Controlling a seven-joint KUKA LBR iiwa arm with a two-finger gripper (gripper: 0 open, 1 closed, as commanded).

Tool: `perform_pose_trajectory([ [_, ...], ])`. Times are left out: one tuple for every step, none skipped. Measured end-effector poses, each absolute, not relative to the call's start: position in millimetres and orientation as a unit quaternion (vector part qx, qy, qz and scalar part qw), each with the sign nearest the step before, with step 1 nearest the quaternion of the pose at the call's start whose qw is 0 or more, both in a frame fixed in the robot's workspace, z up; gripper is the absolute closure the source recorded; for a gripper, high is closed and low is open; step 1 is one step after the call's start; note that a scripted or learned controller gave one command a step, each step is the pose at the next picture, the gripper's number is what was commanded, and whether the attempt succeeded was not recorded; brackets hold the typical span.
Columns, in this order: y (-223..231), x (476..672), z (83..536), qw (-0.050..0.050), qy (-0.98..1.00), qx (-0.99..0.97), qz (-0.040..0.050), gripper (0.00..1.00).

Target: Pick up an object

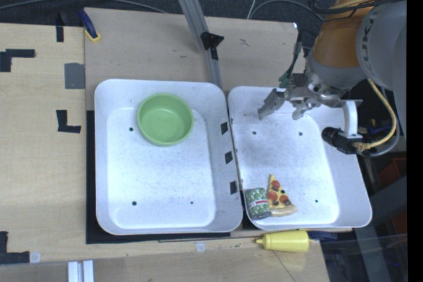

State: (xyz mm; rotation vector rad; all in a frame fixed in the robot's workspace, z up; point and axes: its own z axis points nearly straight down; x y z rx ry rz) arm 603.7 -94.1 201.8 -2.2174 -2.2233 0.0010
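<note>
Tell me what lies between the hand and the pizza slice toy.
In the camera view, only bare speckled floor of the right bin lies between the hand and the pizza slice toy.

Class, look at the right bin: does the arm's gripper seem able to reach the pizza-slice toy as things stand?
Probably yes. The gripper, open, is over the same bin's far end, and the bin floor between is bare. The pizza-slice toy touches a small green packet near the wall, which may crowd the fingers.

Right bin [344, 172] floor mostly bare
</note>
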Motion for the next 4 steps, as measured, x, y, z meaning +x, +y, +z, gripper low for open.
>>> perform_pose_trajectory([
  [-94, 603.8, 202, 0.001, -0.708, -0.706, 0.0002, 0.00],
  [-93, 596.0, 156, 0.002, -0.708, -0.706, 0.0024, 0.00],
  [-97, 593.8, 92, 0.003, -0.707, -0.707, 0.0030, 0.00],
  [-96, 594.2, 89, 0.000, -0.708, -0.707, 0.0003, 0.00],
])
